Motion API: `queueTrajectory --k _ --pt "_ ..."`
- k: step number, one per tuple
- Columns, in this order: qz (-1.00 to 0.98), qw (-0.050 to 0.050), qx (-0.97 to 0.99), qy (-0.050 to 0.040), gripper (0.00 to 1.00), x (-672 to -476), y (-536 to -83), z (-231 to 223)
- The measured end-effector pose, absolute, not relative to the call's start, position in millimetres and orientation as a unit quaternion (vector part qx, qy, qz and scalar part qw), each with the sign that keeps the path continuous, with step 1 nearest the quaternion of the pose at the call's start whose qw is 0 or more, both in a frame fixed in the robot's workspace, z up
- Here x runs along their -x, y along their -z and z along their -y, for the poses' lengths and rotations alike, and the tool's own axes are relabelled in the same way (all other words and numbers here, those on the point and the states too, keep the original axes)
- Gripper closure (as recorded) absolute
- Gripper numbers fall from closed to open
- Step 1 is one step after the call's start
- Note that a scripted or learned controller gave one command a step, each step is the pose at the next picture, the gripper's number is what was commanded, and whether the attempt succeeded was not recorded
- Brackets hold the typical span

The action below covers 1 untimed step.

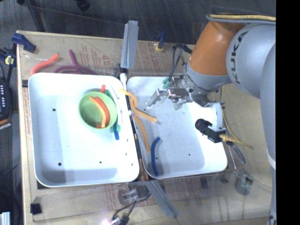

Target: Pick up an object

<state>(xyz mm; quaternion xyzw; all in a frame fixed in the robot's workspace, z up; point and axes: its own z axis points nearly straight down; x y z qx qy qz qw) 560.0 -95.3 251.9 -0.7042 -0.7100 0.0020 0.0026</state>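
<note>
Nearest candidate to pick: yellow strip (143,115), lying in the right bin (187,146) near its left wall, upper-left part of the floor. It is long, thin and bent; the free end runs roughly left to right, slanting down toward the bin's middle. The other end curls up over the divider between the bins.

The gripper (157,100) sits just above-right of that free end in the view, near but apart, nothing seen in it. Open or closed: cannot tell, the metal tip is small and glary. So the strip lies down-left of the tool, and its long axis is roughly crosswise to the arm's reach from the right.

Further out: a duller orange strip (145,138) runs down along the left wall, and a blue strip (153,156) curves at the lower left of the same bin. The left bin (61,146) holds a green bowl (88,110) with red and orange strips inside, well apart from the tool.

Hard to make out: gripper height over the floor, and where the yellow strip ends at the divider.
</note>
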Motion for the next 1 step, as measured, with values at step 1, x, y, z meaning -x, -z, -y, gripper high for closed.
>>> queueTrajectory --k 1 --pt "0.74 0.002 0.673 -0.0024 0.0 -595.1 -112.0 116.0"
